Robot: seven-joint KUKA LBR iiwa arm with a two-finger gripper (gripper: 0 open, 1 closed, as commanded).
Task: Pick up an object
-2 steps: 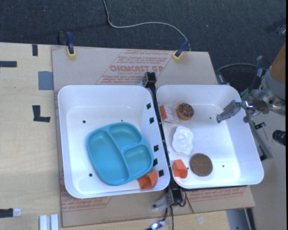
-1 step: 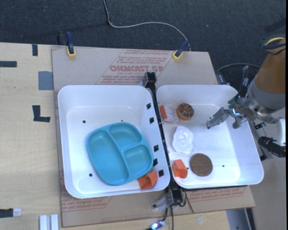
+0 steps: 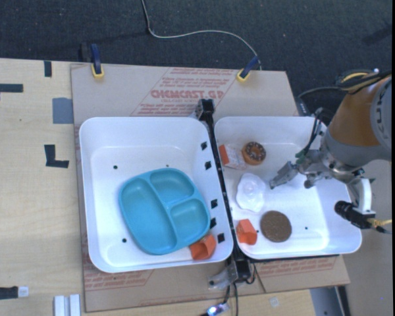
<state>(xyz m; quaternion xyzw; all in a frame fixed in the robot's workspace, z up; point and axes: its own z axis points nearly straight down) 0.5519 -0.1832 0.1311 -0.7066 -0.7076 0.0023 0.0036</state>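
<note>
Wooden bench (image 3: pixel 26 196), two white bins. Nearest: orange block (image 3: pixel 247 232), brown disc (image 3: pixel 276 226); then white lump (image 3: pixel 251 191), blue tray (image 3: pixel 164 209) left. Farther, donut (image 3: pixel 254 152). Gripper (image 3: pixel 293 175) over right bin (image 3: pixel 329 242), fingers seemingly apart, clamping nothing.

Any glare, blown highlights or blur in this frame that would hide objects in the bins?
Camera view: even lighting, soft shadows. The crumpled white object nearly washes out against the shallow white right bin. The grey two-finger claw looks slightly soft. The blue divided plastic tray reads sharp.
</note>
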